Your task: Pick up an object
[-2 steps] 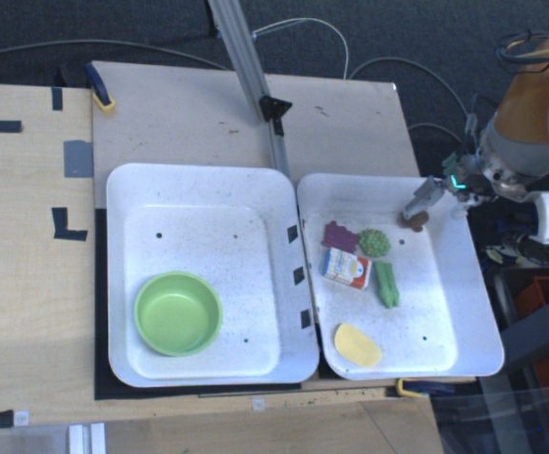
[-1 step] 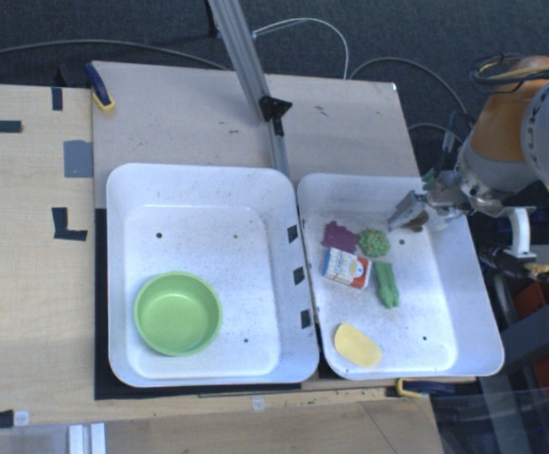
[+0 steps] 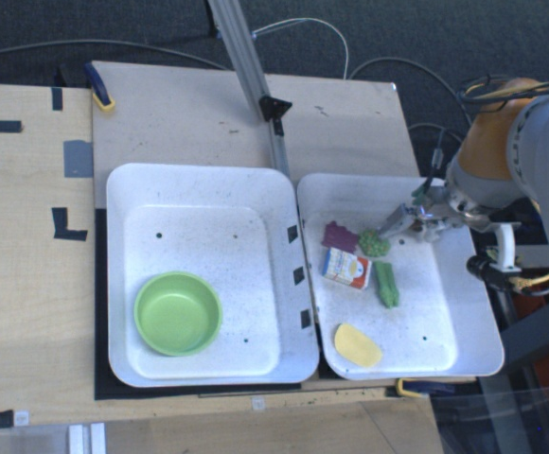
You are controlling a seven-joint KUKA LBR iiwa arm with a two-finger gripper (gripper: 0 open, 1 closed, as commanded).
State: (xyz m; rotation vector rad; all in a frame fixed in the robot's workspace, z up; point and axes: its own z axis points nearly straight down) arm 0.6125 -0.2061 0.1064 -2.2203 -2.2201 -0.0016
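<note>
In the right bin (image 3: 464,348) lie a purple block (image 3: 340,235), a small white carton with red and blue print (image 3: 346,269), a green broccoli-like piece (image 3: 374,245), a dark green pickle-shaped piece (image 3: 387,286) and a yellow wedge (image 3: 357,345). My gripper (image 3: 395,224) reaches in from the right, low over the bin's upper middle, its tip just right of and above the broccoli piece. I see nothing held in it.
A green bowl (image 3: 178,313) sits in the left bin (image 3: 199,183) at its near left corner. A slanted metal pole (image 3: 246,50) with a black clamp crosses the bench behind the bins. Cables trail at the back right.
</note>
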